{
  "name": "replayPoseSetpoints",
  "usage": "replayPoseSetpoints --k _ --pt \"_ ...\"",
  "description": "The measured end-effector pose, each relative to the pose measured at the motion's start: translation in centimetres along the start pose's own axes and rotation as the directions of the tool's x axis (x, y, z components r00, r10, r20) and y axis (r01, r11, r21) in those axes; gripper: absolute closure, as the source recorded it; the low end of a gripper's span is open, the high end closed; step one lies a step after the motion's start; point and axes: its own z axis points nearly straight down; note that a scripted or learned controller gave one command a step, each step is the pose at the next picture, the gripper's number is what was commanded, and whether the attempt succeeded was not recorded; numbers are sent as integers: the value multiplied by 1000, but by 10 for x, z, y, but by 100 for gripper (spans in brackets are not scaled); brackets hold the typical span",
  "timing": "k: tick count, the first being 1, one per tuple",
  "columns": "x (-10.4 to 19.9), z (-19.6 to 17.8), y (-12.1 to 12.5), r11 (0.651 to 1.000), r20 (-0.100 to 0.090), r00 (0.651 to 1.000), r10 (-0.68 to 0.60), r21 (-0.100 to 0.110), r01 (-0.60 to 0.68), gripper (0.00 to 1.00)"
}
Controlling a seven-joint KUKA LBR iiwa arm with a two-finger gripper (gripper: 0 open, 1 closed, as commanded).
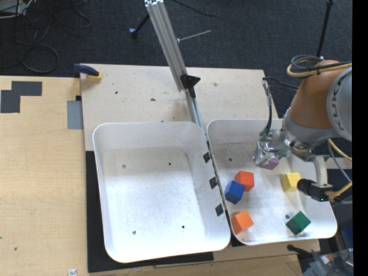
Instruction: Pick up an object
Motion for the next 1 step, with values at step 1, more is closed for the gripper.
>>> replayPoseSetpoints --k 1 --pt "-2 -57 -8 1000 1 1000 -2 -2 2 100"
